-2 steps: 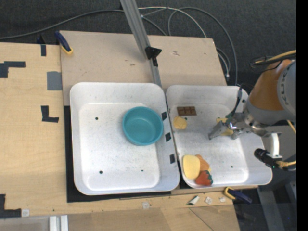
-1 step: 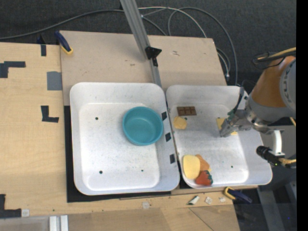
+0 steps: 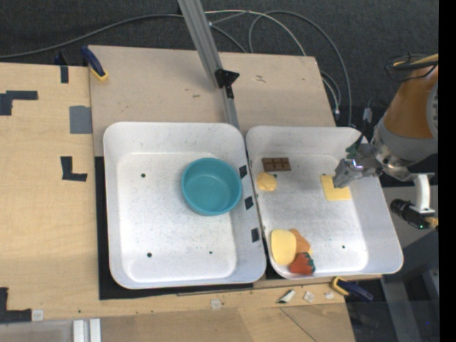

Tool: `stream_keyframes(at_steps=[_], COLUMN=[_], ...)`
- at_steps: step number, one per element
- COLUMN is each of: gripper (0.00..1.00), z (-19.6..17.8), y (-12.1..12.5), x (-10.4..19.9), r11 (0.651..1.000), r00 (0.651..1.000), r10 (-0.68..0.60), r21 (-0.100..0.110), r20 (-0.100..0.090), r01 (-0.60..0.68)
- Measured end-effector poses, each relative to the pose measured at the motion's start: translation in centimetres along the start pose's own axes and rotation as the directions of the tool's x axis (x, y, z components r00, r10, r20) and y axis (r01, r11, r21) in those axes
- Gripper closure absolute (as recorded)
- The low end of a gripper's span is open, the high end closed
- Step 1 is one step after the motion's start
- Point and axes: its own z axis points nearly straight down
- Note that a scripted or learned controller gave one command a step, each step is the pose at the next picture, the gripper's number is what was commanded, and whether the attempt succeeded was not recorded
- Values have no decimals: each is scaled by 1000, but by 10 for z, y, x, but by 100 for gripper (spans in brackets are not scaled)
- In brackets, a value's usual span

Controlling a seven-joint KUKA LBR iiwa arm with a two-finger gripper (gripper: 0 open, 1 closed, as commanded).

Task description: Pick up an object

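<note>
Camera view: end effector [image 3: 344, 177] sits low over the right bin [image 3: 370, 212], at the 3 o'clock side of the frame, just above or touching a flat yellow piece [image 3: 337, 191]; cannot tell the state of its jaws. Same bin holds a brown chocolate bar [image 3: 276, 164] at its 11 o'clock, a small yellow lump [image 3: 266, 182] just below, and a yellow-orange-red fruit cluster [image 3: 292, 251] at 7 o'clock. Left bin [image 3: 128, 212] holds a teal bowl [image 3: 211, 185] at its 2 o'clock.

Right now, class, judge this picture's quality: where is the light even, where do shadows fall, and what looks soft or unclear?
Camera view: light is even and diffuse, with no harsh glare on the white bins; the teal bowl casts only a faint shadow; the gripper by the yellow block looks soft, so its fingers are unclear; the whole image is slightly grainy.
</note>
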Motion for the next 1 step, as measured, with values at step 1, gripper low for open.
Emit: stream_keyframes(at_steps=[1], gripper=[100], z=[-55], y=[-5], x=[8], r11=[1000], r00=[1000], r10=[0], r21=[-1], r20=[0], r01=[0])
